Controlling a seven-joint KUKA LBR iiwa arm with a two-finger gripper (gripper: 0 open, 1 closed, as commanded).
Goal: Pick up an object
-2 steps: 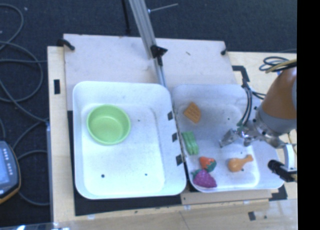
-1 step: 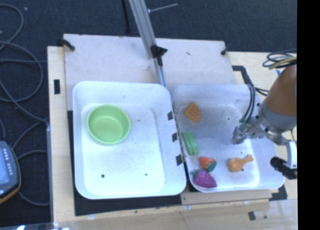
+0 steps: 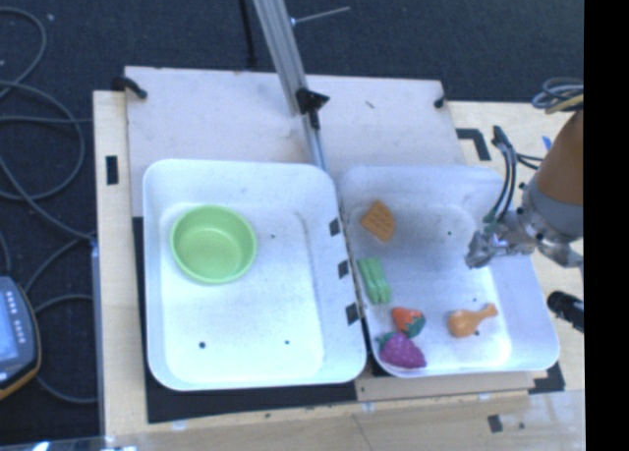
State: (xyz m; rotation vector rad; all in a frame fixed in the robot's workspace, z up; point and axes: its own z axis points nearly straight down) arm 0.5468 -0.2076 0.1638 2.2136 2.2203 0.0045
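Observation:
The right bin (image 3: 432, 194) holds several small toys: a tan waffle-like piece (image 3: 377, 221) at its upper left, a green ridged piece (image 3: 372, 280) along its left wall, a red strawberry (image 3: 408, 320), a purple grape bunch (image 3: 402, 350) at the front, and an orange chicken leg (image 3: 472, 320) at the front right. My gripper (image 3: 479, 250) hangs over the bin's right side, above the chicken leg and apart from it. Nothing shows between its fingers.
The left bin (image 3: 246, 341) holds a light green bowl (image 3: 213, 243) at its upper left. A metal pole (image 3: 280, 31) slants up from the divide between the bins. Cables lie on the dark floor at the left.

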